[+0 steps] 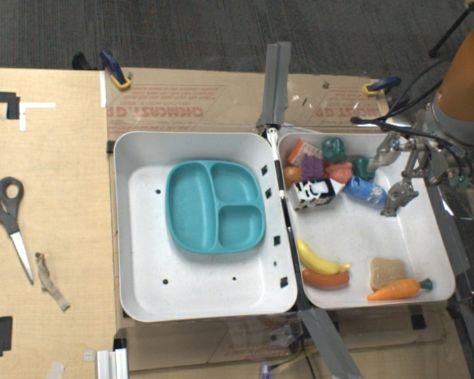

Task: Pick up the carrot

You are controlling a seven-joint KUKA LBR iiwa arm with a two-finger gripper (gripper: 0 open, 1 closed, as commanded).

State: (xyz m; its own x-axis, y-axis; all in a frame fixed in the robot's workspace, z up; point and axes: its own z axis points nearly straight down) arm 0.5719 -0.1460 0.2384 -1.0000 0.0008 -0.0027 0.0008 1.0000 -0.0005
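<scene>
Orange carrot (395, 290) lies nearly level, green top pointing right; the claw (396, 178) hangs open, well apart.

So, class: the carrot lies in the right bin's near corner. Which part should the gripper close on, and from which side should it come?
Probably from above, closing across the thick orange middle of the carrot. It lies flat, long axis roughly left to right, tip left and green top right. The bin wall and the bread slice crowd it, so a sideways approach looks awkward. The gripper hangs farther back, above the bin.
</scene>
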